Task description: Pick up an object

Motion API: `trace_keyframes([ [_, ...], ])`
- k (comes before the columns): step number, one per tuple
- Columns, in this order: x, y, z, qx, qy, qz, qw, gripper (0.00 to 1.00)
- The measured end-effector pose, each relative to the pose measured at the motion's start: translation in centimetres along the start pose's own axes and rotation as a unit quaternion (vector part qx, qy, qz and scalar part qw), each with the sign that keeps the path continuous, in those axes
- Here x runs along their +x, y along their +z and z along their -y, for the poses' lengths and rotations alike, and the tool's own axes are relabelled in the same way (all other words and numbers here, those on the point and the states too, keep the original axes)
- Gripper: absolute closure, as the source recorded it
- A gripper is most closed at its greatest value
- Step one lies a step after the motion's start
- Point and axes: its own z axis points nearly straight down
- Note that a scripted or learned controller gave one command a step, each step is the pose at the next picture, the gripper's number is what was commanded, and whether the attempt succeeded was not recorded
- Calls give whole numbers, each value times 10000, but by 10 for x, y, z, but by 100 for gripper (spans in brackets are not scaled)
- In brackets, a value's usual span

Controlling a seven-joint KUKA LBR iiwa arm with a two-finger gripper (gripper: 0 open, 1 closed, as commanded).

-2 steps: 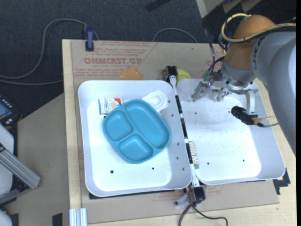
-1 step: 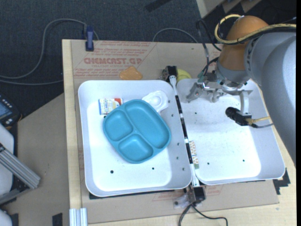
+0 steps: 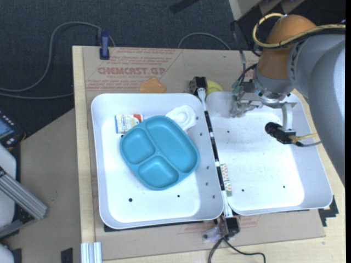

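Blue divided plate (image 3: 158,152) looked rigid, light and slick, best pinched at its rim; whether the gripper (image 3: 240,106) was open could not be told.

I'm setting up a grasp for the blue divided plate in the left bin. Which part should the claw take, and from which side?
Take the blue divided plate by its raised outer rim, probably the lower-left edge, coming down from above with one finger inside a compartment and one outside. It lies flat, too wide to span. That edge faces bare floor of the left bin; the upper side crowds a small carton and a white cup.
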Motion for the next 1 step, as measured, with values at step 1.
trace_keyframes([
  [1,0,1,0,4,0,0,10000,0],
])
